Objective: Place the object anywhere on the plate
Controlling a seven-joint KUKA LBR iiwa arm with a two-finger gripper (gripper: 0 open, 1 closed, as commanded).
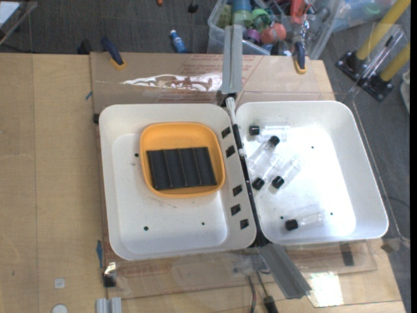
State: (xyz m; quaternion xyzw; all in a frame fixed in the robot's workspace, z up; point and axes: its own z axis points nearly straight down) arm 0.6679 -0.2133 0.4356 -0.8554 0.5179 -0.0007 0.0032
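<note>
In the left bin (124, 194) sits a squarish orange plate (151, 141), set toward the bin's far half, and a black ridged slab (181, 168) covers most of the plate's floor, leaving only the orange rim bare. In the right bin (352, 175) lie five clear vials with black caps, all on their sides and none touching the plate. One vial (268, 131) lies near the far left corner, and a second (267, 150) lies tilted just below it. A pair, (264, 173) and (287, 173), sits close together at mid-bin; whether those two touch cannot be made out. The fifth (306, 219) lies alone toward the near edge. The glass bodies are nearly lost against the white floor, so the caps mark them best, and their contents cannot be told. Between the bins runs a dark seam with a row of black clips (236, 175). Behind the bins a grey upright bar (230, 57) hides part of a clear tote (280, 12) of bright oddments, cut off at the top edge — the items inside are too jumbled to name.
</note>
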